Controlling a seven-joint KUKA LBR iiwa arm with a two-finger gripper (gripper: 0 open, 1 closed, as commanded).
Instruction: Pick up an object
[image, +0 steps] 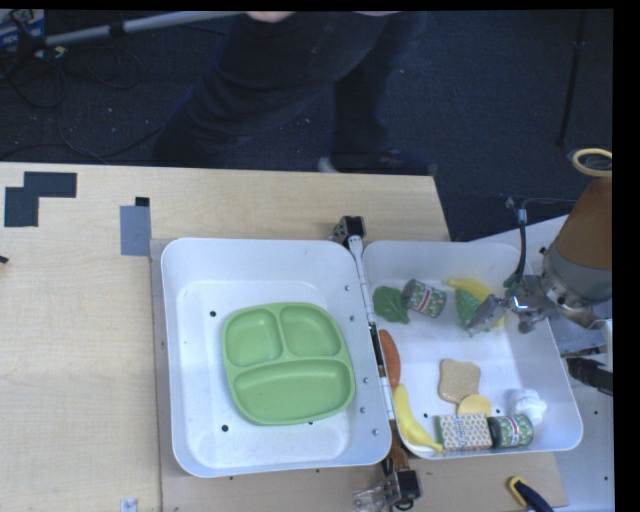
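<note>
The right bin (560, 400) holds several toy foods. At its back lie a green leafy piece (390, 303), a small can (427, 297), a yellow piece (470, 288) and a green piece (469, 309). A slice of bread (459, 379) lies in the middle. A banana (411, 421), a patterned box (463, 432), a second can (512, 430) and a white piece (529, 405) sit along the front. My gripper (505, 312) hangs low over the bin's back right, just right of the green piece, and I see nothing held in it.
The left bin (190, 290) holds a green divided plate (288, 362). An orange sausage-like piece (389, 358) lies against the wall between the bins. The arm's grey body and orange band (590, 225) stand over the right bin's far right edge.
</note>
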